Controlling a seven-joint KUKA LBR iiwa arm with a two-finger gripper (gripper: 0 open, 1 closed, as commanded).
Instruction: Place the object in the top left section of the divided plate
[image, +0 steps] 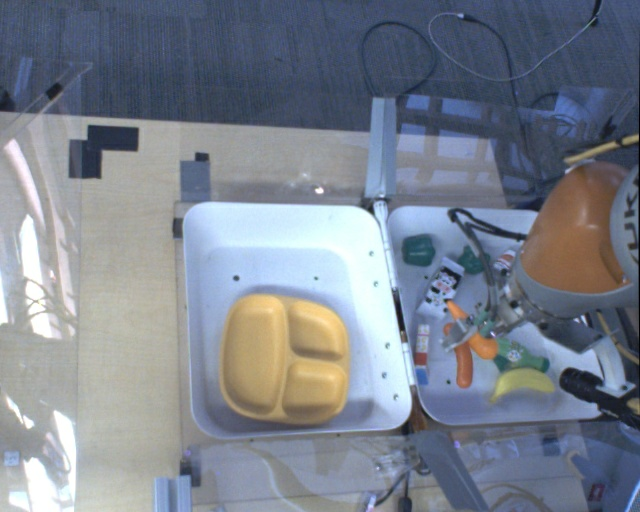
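Observation:
A yellow divided plate (284, 357) lies in the left white bin (210, 250), with one large section on its left and two smaller ones on its right. All three sections are bare. My gripper (484, 323) hangs low over the right bin (437, 400), under the arm's orange band (570, 240). It sits right above a cluster of small toys: an orange carrot-like piece (464, 366) and another orange piece (484, 347). The wrist hides what lies directly beneath it.
The right bin also holds a green toy (418, 249), a black-and-white box (443, 284), a yellow banana (523, 382), a green piece (522, 357) and a slim red-white-blue tube (422, 351). A metal divider (380, 160) stands between the bins at the back. Cables loop behind the bench.

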